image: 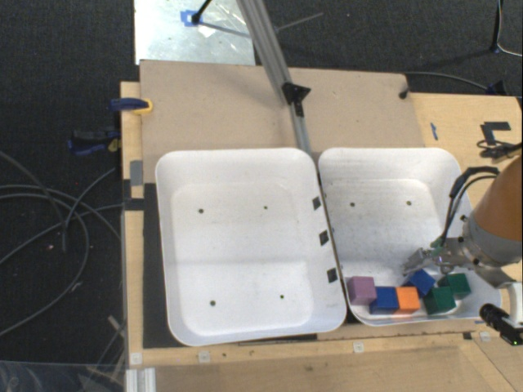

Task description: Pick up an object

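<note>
Several small blocks lie along the near edge of the right bin (pixel 384 178): a purple block (pixel 361 289), a blue block (pixel 384 300), an orange block (pixel 408 300), a second blue block (pixel 422 281) and two green blocks (pixel 442 300) (pixel 457 284). My gripper (pixel 422 263) reaches in from the right and hangs low over this cluster, just above the second blue block. The arm's orange band (pixel 500 207) shows at the right edge. Whether anything is held is hidden by the gripper body.
The left bin (pixel 237 243) sits beside the right one, with black clips (pixel 324 237) on the shared wall. A grey pole (pixel 270 51) slants across the back of the bench. Cables lie on the floor at left.
</note>
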`<act>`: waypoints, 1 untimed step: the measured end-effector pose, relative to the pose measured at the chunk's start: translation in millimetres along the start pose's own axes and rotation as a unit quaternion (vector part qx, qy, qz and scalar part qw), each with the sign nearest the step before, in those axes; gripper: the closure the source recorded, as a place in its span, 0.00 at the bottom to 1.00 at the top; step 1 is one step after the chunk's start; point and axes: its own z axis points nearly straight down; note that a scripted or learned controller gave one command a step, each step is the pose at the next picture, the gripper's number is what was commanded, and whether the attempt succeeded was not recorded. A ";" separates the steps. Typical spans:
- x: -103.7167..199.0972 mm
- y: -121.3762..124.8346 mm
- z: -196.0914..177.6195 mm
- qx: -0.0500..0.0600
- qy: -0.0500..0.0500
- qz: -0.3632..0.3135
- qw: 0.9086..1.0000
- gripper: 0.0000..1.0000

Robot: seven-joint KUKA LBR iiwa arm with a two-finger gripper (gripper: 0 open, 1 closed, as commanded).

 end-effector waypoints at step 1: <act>-15.3 1.2 -35.2 -0.002 -0.001 -0.001 1.000 0.00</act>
